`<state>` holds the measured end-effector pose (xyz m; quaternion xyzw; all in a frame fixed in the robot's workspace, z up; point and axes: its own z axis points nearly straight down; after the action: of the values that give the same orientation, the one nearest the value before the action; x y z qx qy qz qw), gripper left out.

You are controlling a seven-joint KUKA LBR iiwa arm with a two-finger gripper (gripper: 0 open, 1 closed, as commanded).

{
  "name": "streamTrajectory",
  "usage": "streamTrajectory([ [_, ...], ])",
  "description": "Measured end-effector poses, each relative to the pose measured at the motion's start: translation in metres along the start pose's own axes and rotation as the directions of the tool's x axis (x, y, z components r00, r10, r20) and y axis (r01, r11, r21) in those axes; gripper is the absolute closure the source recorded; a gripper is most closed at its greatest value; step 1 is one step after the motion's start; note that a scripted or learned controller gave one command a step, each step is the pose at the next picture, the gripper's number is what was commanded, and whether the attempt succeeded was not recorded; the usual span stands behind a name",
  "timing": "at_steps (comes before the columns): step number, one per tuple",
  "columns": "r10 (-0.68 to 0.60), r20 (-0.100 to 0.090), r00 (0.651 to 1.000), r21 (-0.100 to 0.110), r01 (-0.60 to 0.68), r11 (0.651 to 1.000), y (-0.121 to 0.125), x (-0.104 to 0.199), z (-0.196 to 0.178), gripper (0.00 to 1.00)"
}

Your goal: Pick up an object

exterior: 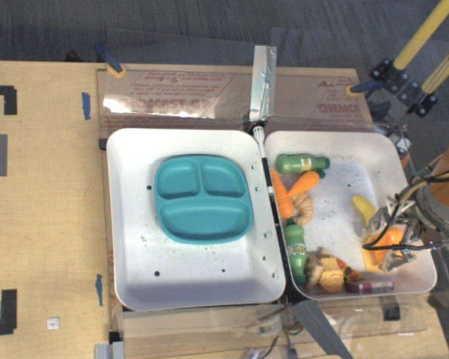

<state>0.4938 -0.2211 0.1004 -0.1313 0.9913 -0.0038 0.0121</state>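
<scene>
Teal tray point(203, 199) — left bin point(127, 223) (toys point(303, 193) right)

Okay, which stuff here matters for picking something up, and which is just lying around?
For the job:
gripper, low at the right bin's right side
orange piece beside it
yellow piece
carrot
green bottle

Just lying about:
teal divided plate in the left bin
blue tape marks on the bench
</scene>
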Motion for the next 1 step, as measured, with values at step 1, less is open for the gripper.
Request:
streamTrajectory([
  [1, 0.048, -0.007, 0.999, -0.007, -0.048, 0.999, 0.0549, -0.077, 0.0119, 1.0],
])
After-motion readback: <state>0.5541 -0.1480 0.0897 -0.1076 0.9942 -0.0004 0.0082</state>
